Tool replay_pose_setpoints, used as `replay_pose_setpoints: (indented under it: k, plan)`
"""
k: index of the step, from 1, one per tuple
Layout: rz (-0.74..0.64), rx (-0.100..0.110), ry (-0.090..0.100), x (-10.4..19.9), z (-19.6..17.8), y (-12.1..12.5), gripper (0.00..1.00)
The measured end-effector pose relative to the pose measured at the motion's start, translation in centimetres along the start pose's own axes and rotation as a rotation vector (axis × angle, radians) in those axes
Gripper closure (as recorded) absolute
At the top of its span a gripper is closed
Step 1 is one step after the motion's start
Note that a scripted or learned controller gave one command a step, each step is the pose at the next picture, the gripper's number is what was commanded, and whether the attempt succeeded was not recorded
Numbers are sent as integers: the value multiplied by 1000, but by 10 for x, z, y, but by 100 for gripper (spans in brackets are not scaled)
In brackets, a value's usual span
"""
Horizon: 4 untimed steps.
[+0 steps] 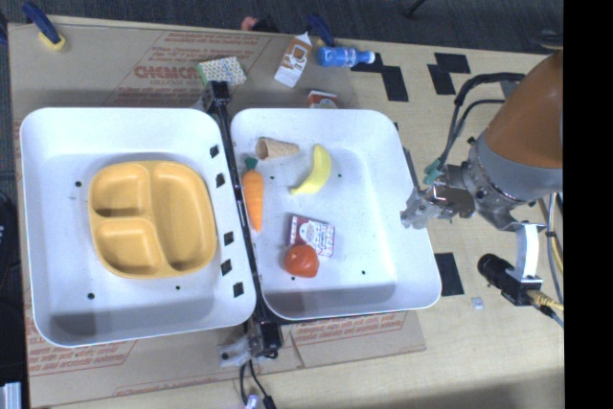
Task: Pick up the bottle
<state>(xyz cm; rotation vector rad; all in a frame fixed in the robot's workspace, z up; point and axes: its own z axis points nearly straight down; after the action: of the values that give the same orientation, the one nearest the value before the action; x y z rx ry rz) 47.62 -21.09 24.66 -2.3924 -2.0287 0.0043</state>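
The two-finger metal gripper [419,211] sits just outside the right rim of the right-hand shallow white bin [383,134], level with the bin's middle. How far its jaws are parted cannot be told from this slant; nothing is seen between them. Behind it, the grey arm with the orange band [527,139] extends to the right edge of the scene, with black cables looping over it.

The small blue plastic bottle [342,57] lies on its side on the bench at the far side, beyond the right-hand bin and well apart from the gripper. Just left of it lies a small white-and-brown carton [293,60].

Inside the right-hand bin: a yellow banana [315,170] near the far centre, a tan cone [276,148] to its left, an orange carrot [253,197] along the left wall, a purple-and-white packet [311,235] in the middle, and a red tomato-like fruit [301,261] touching the packet's near edge.

The left-hand shallow white bin [48,168] holds a yellow three-compartment plastic tray [151,217]. A green patterned square pad [221,70] lies on the cardboard beyond the bins.
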Motion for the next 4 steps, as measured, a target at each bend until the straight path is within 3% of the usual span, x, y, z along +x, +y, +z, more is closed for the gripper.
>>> replay_pose_setpoints:
  k: [3, 4]
  plan:
    - [-17, 5, 2, 1, -30, 1, 100]
    - [195, 0, 1, 7, -2, -1, 100]
